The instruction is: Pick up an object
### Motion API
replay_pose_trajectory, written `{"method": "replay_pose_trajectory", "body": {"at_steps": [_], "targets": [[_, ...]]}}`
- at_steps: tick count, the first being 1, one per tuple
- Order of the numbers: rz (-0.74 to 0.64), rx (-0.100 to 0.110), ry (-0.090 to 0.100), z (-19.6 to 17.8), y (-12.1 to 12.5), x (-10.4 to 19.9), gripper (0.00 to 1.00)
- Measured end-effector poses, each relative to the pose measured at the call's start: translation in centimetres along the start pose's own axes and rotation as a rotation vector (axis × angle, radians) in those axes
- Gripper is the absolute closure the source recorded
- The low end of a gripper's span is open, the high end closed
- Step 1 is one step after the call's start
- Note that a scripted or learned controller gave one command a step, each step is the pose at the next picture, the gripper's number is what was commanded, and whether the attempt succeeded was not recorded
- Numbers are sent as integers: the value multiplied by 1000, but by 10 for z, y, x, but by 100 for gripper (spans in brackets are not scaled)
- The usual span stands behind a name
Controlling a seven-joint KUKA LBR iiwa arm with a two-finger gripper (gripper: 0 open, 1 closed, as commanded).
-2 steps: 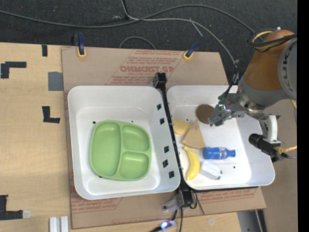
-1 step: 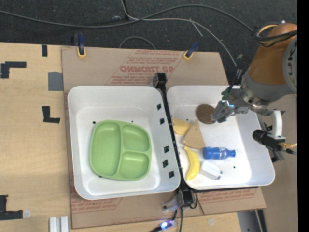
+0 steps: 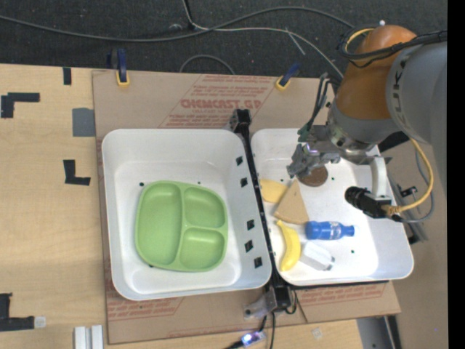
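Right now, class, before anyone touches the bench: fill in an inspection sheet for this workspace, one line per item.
Surface: cardboard sheet bearing two white bins.
Job's things: right bin holds banana, blue bottle, tan wedge, yellow piece, brown disc, small clear item.
Clutter: green divided plate in left bin.
Grippers: gripper over right bin, beside the disc.
Cables: black cable behind bench.
Surroundings: dark floor, clamps.

My gripper (image 3: 309, 162) partly covers a brown round thing (image 3: 315, 177); my arm (image 3: 407, 78) is cut off at right.
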State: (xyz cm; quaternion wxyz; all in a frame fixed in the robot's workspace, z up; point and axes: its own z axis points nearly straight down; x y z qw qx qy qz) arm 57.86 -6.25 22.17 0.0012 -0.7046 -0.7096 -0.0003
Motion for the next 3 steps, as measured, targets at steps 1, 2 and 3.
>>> {"method": "replay_pose_trajectory", "body": {"at_steps": [1,2,3], "targets": [[0,-1,0,-10,15,55,100],[0,1,-1,1,30,114,100],[1,1,0,-2,32,162,100]]}}
